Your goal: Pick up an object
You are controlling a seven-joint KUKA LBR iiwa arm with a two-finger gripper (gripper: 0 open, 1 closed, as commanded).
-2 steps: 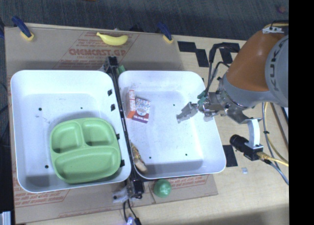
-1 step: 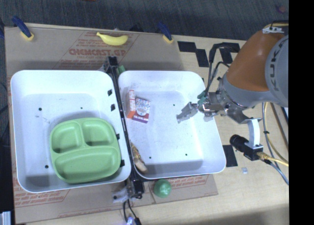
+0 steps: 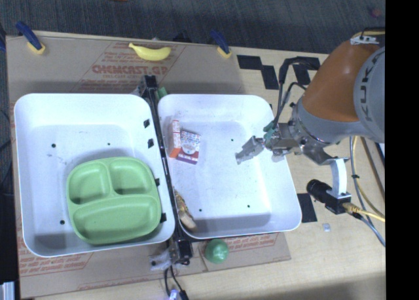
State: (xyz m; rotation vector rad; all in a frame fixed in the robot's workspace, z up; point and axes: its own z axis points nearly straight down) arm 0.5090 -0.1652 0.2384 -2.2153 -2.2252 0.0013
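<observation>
Our pincer point(image 3: 247, 150), empty, its spread unclear, should centre over the small red-and-white carton point(image 3: 184, 145) before descending squarely.

left bin point(image 3: 39, 122): divided tray point(image 3: 114, 198) sitting in its near half. right bin point(image 3: 262, 217): small carton point(image 3: 185, 145) lying near the far left corner; gripper point(image 3: 245, 151) hanging over the middle right; a small object point(image 3: 184, 215) resting at the near left corner. banana point(image 3: 150, 50) lying behind the bins. ball point(image 3: 217, 250) sitting just before the right bin.
</observation>
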